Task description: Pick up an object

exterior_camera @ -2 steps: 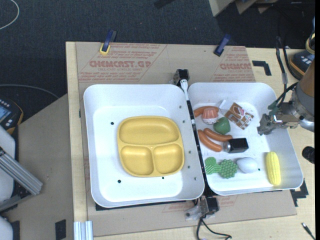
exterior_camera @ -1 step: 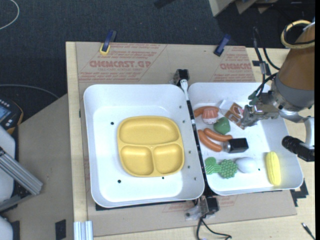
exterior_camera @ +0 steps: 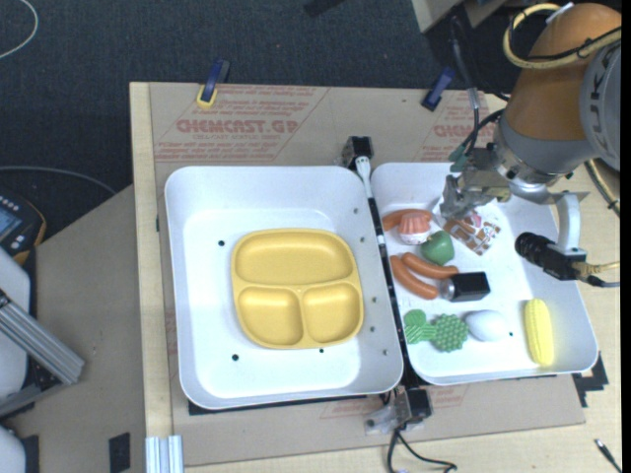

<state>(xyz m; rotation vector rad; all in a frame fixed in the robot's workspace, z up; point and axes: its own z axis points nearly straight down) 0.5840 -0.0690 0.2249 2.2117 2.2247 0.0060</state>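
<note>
Gripper low over the snack packet in the right bin.

The snack packet (exterior_camera: 477,231) lies near the far middle of the right bin (exterior_camera: 582,348), directly under my gripper (exterior_camera: 463,197); whether the gripper is spread or pinching I cannot tell. I judge the packet light, crinkly and slippery, best pinched across its narrow width. A green ball (exterior_camera: 439,247), a shrimp (exterior_camera: 409,225) and a sausage (exterior_camera: 416,273) crowd its left side; the right side is open floor toward the corn cob (exterior_camera: 538,331). The left bin (exterior_camera: 192,294) holds a yellow tray (exterior_camera: 296,286).
</note>
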